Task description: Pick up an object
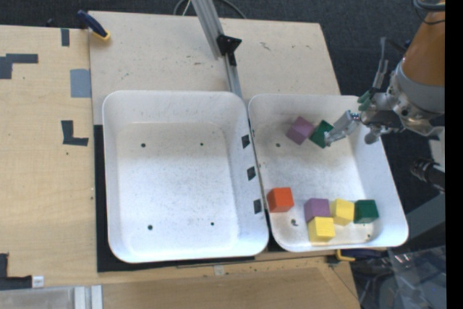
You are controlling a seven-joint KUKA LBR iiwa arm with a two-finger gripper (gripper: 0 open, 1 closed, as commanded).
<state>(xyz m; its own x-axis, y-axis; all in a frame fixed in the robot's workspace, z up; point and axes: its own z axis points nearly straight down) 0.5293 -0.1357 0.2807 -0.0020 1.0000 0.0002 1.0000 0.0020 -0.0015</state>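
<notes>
Two shallow white bins sit side by side on the bench. The left bin (173, 177) holds no blocks that can be made out; only a few small dark marks show on its floor. The right bin (318, 170) holds seven blocks in all.

Count by colour: two purple, two green, two yellow, one orange.

Upper group: one purple block (299, 130) lies tilted near the bin's far side, and a green block (321, 134) sits just to its right, touching or nearly touching it.

Lower group: the orange block (280, 199) stands alone near the left wall. To its right, a second purple block (316, 209), a yellow block (343, 210) and a second green block (366, 210) form a row, with another yellow block (322, 229) just in front of the purple one.

The gripper (331, 135) reaches in from the right over the bin rim, its tip at the upper green block. The fingers appear closed narrowly against that block, though the view is too coarse to confirm a firm hold. The block rests low, at about floor level of the bin
</notes>
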